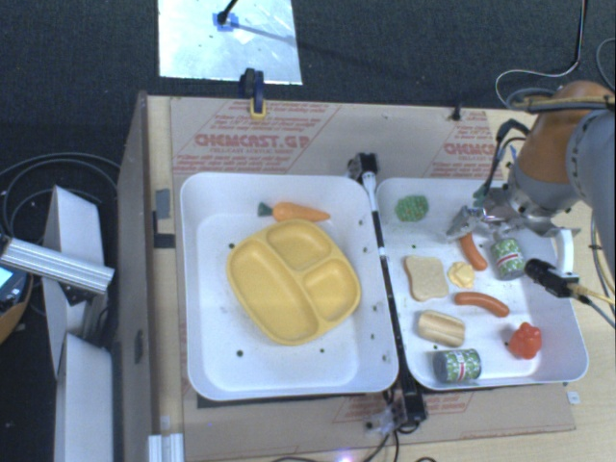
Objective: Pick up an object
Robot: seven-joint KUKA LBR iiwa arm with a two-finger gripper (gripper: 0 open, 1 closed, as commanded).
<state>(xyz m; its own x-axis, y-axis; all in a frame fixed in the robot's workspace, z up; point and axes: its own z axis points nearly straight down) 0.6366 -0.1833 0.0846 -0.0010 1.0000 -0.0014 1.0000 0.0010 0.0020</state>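
Hovering my jaws over the right bin, lining up for a pick, nothing grasped yet.

I am holding the jaws low at the bin's far right side, just above the upper end of the small orange sausage (471, 251), with the green-labelled can (507, 257) just beside them; whether they are spread or clenched I cannot tell, since the metal tips are blurring together. Next I judge I am needing to settle on one target, centre over it and descend. My wrist is hiding part of the right bin (577, 354), and my arm (563, 157) is getting cut off at the edge. The yellow divided plate (294, 282) and carrot (298, 213) are sitting in the left bin (207, 354).
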